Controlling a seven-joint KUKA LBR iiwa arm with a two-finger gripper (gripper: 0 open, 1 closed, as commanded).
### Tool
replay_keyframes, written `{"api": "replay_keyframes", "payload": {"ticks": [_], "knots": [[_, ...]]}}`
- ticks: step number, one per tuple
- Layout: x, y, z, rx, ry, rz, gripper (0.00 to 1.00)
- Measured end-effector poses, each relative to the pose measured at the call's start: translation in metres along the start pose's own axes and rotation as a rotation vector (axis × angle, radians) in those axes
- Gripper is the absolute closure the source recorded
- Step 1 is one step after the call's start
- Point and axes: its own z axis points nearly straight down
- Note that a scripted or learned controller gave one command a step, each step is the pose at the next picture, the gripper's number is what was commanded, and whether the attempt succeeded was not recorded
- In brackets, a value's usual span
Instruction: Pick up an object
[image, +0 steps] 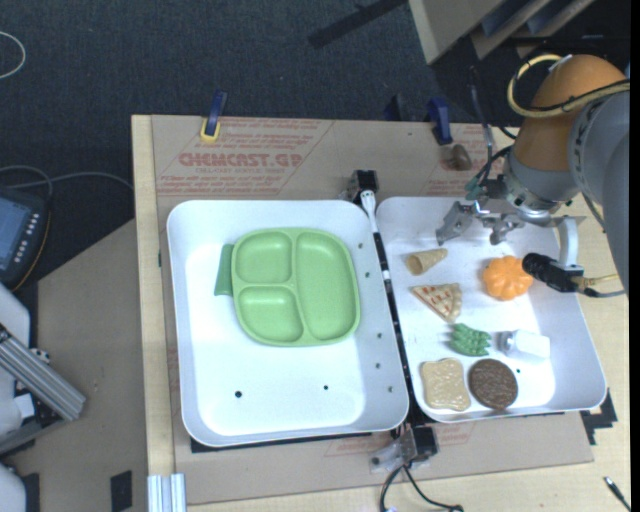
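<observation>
Orange toy just below open claw, apart

Open gripper hovers over right bin.

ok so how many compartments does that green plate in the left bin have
3. On the green plate: a small one at upper left, another small one at lower left, and a long one along the right side.

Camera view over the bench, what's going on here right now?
A grey robot arm reaches in over the right bin, its gripper open above the bin's far end and holding nothing. Below it lie toy foods: a pizza slice, an orange pumpkin, a cookie. The left bin holds a green divided plate.
</observation>
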Motion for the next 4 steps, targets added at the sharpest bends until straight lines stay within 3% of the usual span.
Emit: {"api": "replay_keyframes", "payload": {"ticks": [1, 2, 4], "knots": [[0.001, 0.0, 0.027, -0.002, -0.001, 0.0, 0.0], [0.001, 0.001, 0.014, -0.006, -0.002, 0.0, 1.0], [0.004, -0.01, -0.096, -0.013, -0.003, 0.003, 1.0]]}}
